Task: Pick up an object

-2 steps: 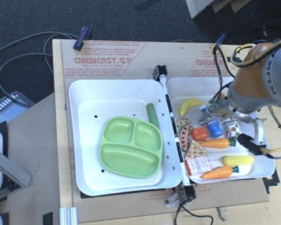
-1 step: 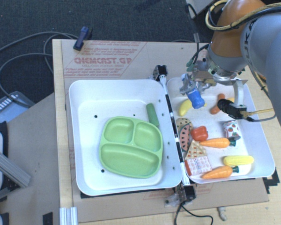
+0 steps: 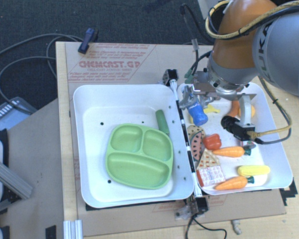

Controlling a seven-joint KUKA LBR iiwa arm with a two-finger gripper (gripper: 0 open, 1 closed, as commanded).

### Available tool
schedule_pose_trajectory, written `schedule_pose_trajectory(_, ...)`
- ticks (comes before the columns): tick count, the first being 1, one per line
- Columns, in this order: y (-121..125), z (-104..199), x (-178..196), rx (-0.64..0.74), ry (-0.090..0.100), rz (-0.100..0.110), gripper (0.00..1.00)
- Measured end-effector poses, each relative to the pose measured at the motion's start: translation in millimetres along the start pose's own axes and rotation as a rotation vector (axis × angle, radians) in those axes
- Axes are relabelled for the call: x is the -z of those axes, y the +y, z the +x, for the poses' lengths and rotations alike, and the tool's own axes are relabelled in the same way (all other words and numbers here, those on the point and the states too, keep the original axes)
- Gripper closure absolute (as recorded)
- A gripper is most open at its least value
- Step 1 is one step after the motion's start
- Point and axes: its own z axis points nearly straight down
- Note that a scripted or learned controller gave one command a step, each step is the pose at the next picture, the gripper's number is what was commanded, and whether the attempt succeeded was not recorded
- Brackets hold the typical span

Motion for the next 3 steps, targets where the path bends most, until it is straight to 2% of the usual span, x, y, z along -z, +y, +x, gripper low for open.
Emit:
schedule_pose_trajectory(1, -60.7, 50.6, -25.0, -0.001, -0.001, 0.0, 1.0)
schedule_pose_trajectory(2, -81.9, 8.5, -8.5, -0.003, -0.001, 0.001, 1.0)
schedule_pose_trajectory(3, -62.0, -74.6, -45.7, -0.003, -0.002, 0.0, 1.0)
